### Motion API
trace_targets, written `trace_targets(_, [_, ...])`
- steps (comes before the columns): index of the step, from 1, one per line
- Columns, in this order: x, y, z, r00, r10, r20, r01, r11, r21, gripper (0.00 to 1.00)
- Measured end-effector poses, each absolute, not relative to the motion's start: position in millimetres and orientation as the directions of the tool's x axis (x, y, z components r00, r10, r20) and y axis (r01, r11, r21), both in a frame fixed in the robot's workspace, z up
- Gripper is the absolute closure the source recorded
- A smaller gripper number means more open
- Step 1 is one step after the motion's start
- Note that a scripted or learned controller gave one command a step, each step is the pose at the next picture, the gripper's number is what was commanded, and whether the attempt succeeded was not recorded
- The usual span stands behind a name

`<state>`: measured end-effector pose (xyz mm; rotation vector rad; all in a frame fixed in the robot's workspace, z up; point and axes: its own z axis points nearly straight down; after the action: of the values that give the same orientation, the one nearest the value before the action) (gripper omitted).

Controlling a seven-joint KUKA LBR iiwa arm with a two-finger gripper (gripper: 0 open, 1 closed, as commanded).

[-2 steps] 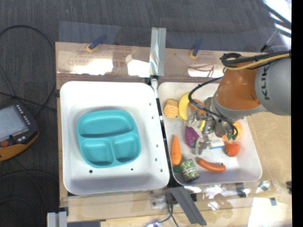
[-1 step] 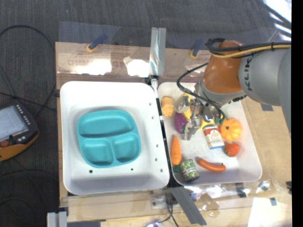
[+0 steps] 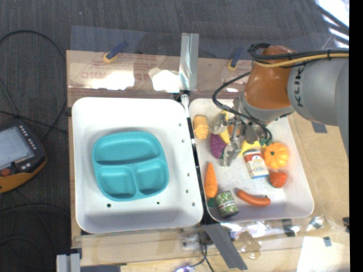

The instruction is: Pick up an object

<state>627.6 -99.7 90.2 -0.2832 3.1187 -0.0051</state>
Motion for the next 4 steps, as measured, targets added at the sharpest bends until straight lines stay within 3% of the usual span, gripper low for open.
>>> trace_targets(1, [514.7,-129,90,-0.992,-0.126,-0.006,-0.126,0.992,-0.003,0.00])
trace_targets(2, [594.0,-92,91,-0.962,0.272,-0.016,0.272,0.962,0.003,0.00])
trace_targets(3, [657.6,-111,90,-0.988,0.154,-0.008,0.154,0.988,-0.001,0.00])
trace_targets(4, [606.5,-140,90,-0.996,0.093,-0.011,0.093,0.996,-0.003,0.00])
